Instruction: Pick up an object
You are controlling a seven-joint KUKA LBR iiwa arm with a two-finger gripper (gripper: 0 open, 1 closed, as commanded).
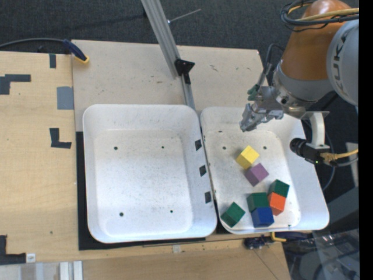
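The right bin [227,127] holds several small cubes. A yellow cube [247,156] lies near its middle with a purple cube [256,173] just below it. Lower down sit a green cube [233,213], a dark green cube [256,201], a blue cube [262,216], an orange cube [277,202] and another green cube [280,188]. My gripper [250,123] hangs over the far part of this bin, above and slightly beyond the yellow cube, with nothing seen in it.
The left bin [93,127] stands beside the right one. A slanted metal rail [166,37] runs from the top down to the gap between the bins. A blue and yellow tool [76,50] lies at the bench's far left.
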